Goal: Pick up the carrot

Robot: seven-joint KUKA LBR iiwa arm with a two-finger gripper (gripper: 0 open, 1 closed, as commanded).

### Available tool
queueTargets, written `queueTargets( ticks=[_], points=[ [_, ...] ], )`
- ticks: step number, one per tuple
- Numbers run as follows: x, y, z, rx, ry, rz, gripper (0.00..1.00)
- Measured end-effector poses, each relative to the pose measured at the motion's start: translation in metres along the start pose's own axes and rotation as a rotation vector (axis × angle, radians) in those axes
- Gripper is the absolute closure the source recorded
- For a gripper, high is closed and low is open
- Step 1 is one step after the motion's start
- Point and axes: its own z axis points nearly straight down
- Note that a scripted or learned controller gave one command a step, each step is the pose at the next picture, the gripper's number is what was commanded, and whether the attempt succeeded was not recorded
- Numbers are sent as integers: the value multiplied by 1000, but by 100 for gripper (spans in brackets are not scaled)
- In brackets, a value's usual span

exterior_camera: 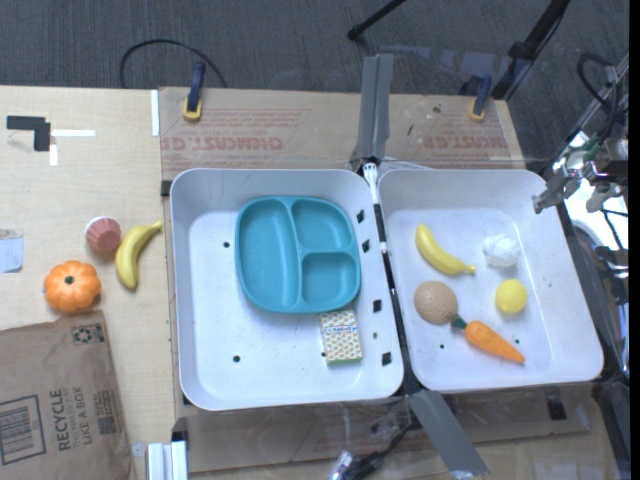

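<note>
Two shallow white bins are sitting side by side on a wooden bench, seen from above at a slant. The carrot is lying flat in the right bin, toward its near edge; its long axis is running diagonally, with the green stem end pointing up and to the left and the orange tip pointing down and to the right. The stem end is touching or nearly touching a brown egg-shaped object just beside it. A yellow banana is lying farther back in the same bin, a lemon is resting near the carrot's upper right, and a crumpled white object is sitting behind the lemon. The left bin is holding a teal divided plate and a yellow sponge just in front of it. On the bench to the left, a small pumpkin, a second banana and a pinkish round item are lying near each other. The gripper is hovering at the right bin's far right rim, well apart from the carrot; whether it is apart or together cannot be told.
</note>
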Motion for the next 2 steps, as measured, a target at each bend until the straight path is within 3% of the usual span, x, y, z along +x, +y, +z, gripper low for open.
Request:
queueTargets(
  ticks=[1,2],
  points=[
    [47,-24,73,1,0,67,0],
    [77,-85,140,1,1,-105,0]
  ],
)
